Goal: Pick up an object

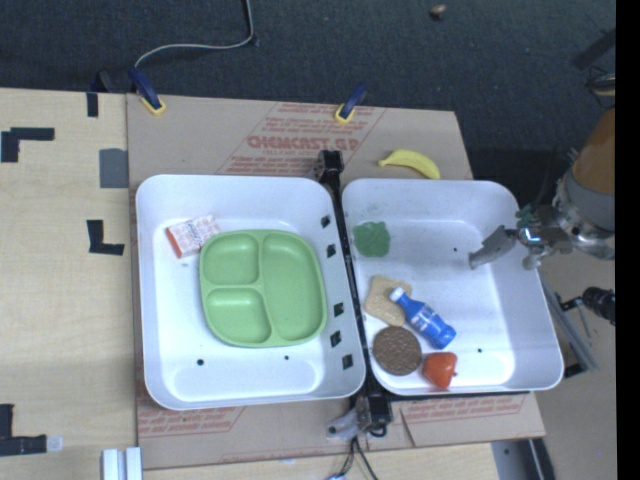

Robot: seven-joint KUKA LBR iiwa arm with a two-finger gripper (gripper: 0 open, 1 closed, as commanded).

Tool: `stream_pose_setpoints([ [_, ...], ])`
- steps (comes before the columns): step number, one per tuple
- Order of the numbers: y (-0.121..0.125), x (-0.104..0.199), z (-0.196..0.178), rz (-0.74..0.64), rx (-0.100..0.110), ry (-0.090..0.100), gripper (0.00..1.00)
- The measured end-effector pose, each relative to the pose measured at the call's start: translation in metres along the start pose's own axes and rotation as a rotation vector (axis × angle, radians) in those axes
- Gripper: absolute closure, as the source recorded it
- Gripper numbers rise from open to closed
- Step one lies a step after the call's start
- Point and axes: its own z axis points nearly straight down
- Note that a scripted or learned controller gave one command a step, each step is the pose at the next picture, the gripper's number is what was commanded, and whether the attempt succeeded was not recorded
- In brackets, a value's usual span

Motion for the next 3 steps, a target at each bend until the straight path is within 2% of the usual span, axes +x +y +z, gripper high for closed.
stream_pose_setpoints([
  [1,0.004,0.076,0.074,-0.002,0.001,0.001,0.0],
  [2,-0.055,0.107,0.122,0.0,-0.002,0.0,0.0],
  [3,-0.027,0.109,0.122,0.0,-0.003,-0.001,0.0],
])
